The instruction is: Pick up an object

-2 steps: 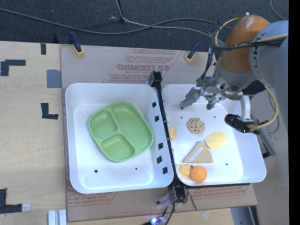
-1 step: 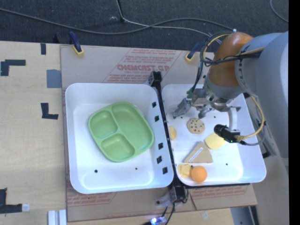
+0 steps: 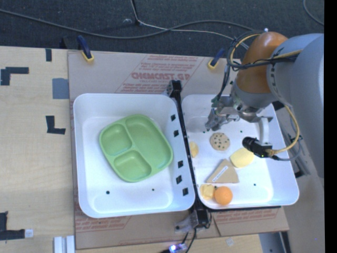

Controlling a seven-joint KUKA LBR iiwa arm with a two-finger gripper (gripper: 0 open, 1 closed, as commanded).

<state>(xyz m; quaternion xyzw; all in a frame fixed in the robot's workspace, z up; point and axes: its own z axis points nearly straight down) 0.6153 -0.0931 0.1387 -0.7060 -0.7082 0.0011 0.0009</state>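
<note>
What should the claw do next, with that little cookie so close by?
Probably a short drop toward the cookie. The claw hangs in the right bin, just above and left of it, holding nothing I can see. The cookie lies flat with bare floor around it, apart from the tan wedge and orange ball, so it looks easiest.

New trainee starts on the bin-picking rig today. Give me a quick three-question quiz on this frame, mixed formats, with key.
1. True or false: the green divided plate lies in the right bin.
2. Which item lies nearest the gripper? A) orange ball B) cookie C) tan wedge
3. Fill in: the orange ball rests near the right bin's ____ edge (front or back).

Key:
1. False; it lies in the left bin.
2. B.
3. Front.
</note>
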